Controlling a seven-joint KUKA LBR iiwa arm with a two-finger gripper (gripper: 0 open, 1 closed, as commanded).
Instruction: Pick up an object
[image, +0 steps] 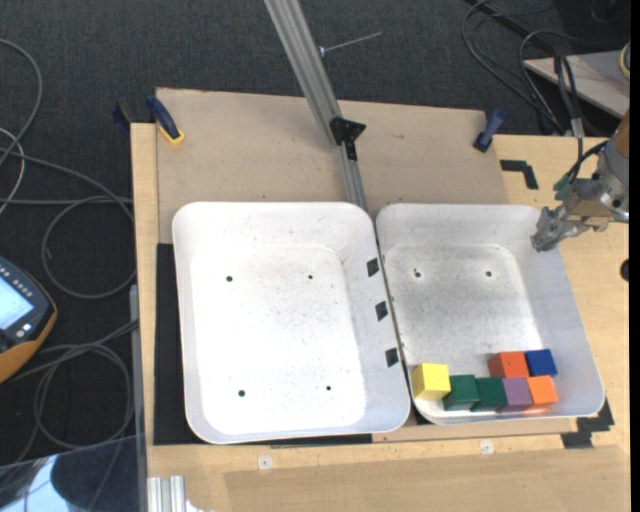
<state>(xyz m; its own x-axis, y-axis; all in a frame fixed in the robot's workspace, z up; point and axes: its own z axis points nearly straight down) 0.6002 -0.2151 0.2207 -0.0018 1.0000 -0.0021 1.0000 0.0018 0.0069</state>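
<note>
Camera view: looking down at a slant on a bench (300, 140) bearing two shallow white bins lying side by side.
Left bin (200, 250): sitting toward 9 o'clock of the scene, showing four small dark dots on its floor.
Right bin (450, 300): sitting toward 3 o'clock, touching the left bin along a seam marked by three small black tabs.
Blocks: clustering at the right bin's 6 o'clock edge, pressing against one another and against its near wall.
Yellow block (431, 378): sitting at the cluster's 9 o'clock end.
Green blocks (474, 391): two dark green ones lying just beside the yellow one, toward 3 o'clock.
Purple block (517, 391): lying next along the row.
Orange block (541, 389): closing the row at its 3 o'clock end.
Red-orange block (510, 363): sitting behind the purple one, toward 12 o'clock.
Blue block (540, 361): sitting just beside the red-orange one, behind the orange one.
Gripper (547, 233): hanging at the right bin's 2 o'clock corner, well apart from the blocks.
Jaws: too small and blurred here; I cannot tell how they are standing.
Arm (610, 175): reaching in from 3 o'clock.
Metal rail (315, 85): running from 12 o'clock down to the seam between the bins.
Blue clamps (165, 118): gripping the bench's far corners.
</note>
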